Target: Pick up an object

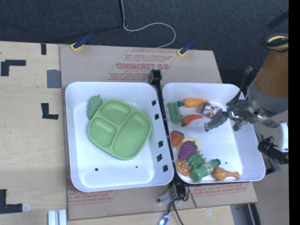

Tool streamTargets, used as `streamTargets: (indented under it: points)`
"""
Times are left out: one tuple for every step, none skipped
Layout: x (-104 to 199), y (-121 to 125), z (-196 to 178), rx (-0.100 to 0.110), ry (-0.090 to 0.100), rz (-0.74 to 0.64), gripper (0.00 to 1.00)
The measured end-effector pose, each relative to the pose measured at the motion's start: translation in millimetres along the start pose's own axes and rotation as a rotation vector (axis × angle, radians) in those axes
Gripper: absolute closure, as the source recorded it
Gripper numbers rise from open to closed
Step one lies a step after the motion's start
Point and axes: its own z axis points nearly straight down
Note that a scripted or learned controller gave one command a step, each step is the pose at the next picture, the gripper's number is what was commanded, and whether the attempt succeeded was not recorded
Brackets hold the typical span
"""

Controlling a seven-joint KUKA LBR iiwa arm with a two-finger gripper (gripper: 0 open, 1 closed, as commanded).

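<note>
End effector (219, 121): finger state cannot be told; poised beside red-and-white toy (209, 109).
Risk: crowded toys could be nudged, grasp missed.

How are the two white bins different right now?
The left bin holds a green divided plate and one green toy at its top-left corner; the right bin holds a jumble of toy foods along its left side. The gripper is over the right bin, not the left bin. Both bins are shallow, white and about the same size, meeting at a black divider.
</note>
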Motion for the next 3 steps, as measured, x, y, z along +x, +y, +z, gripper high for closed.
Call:
streamTargets:
  points:
    - [31,-24,-154,-0.018,-0.002,-0.005,0.0]
    - [30,-24,-155,-0.001,-0.002,-0.002,1.0]
    - [-29,-25,-297,-0.019,-0.008,0.005,1.0]
